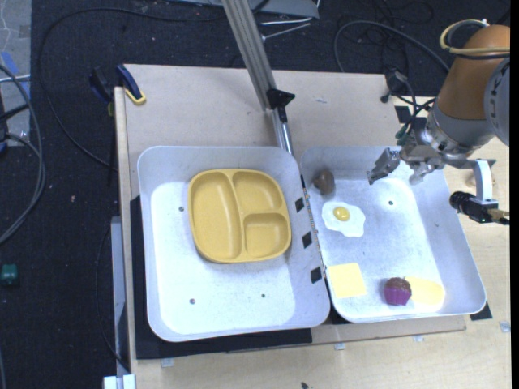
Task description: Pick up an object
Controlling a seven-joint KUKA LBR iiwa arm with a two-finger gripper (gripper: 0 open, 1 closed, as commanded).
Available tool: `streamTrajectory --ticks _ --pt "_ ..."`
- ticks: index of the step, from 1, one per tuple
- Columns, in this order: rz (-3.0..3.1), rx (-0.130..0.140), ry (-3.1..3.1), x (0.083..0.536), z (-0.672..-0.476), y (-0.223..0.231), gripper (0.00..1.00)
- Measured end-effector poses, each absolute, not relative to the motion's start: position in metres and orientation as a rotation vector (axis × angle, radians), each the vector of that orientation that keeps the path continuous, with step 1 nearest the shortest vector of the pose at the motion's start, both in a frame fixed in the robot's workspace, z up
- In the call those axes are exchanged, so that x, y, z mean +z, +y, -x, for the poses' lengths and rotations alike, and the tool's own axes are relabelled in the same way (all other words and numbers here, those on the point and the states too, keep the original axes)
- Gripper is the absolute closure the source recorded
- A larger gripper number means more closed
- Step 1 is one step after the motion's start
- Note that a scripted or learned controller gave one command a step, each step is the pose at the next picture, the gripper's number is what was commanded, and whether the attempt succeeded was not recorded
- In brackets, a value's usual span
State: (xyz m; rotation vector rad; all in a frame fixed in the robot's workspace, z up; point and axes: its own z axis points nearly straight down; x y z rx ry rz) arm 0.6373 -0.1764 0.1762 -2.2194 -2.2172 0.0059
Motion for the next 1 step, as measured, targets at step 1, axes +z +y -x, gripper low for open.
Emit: streamTrajectory --ticks 1 --pt "2.22 0.004 -2.219 0.133 -0.6379 -0.1766 0.0"
